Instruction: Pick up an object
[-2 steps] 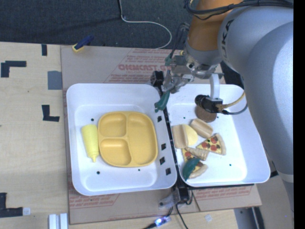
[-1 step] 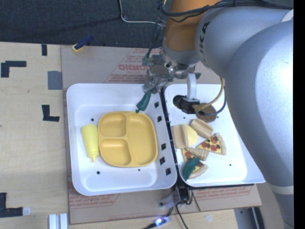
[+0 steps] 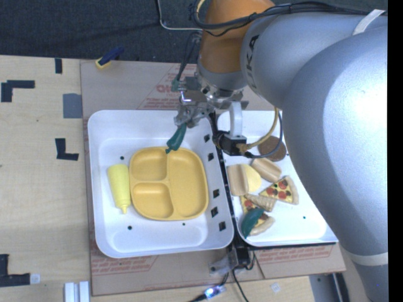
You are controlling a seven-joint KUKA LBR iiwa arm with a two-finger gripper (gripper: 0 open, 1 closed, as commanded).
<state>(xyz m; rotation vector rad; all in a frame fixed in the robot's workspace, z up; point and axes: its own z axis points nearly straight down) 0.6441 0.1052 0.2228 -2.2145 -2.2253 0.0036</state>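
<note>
Pale wood bench [image 3: 38, 187] with black tape marks, a cardboard sheet [image 3: 126, 83] laid across it, and on that sheet two shallow white bins side by side: that is the setting we look down on at a slant. From our right, the grey arm [image 3: 340, 124] with its orange band [image 3: 230, 33] reaches over the wall where the bins meet.

We see the gripper [image 3: 189, 115] poised above the far edge of the left bin [image 3: 101, 168]. A slim teal object [image 3: 175, 138] hangs slanted just below the metal fingers, its lower tip over the rim of the yellow divided plate [image 3: 169, 182]. The fingers appear to pinch its upper end, though the grip point is small and we cannot be certain of it.

In the left bin, the plate lies flat near the centre, and a yellow squeeze bottle [image 3: 119, 186] lies just beside it on its left.

In the right bin [image 3: 308, 228], we count a cluster of toy food: a tan bread slice [image 3: 242, 178], a bun-like piece [image 3: 266, 167] beyond it, a pizza wedge [image 3: 281, 191] to the right, and a second teal piece [image 3: 252, 219] resting against a pale pastry shape [image 3: 261, 225] near the front wall. A brown round item [image 3: 272, 148] sits partly hidden under the arm.

A yellow-and-blue clip [image 3: 109, 56] lies on the far edge of the bench, well apart from both bins.
</note>
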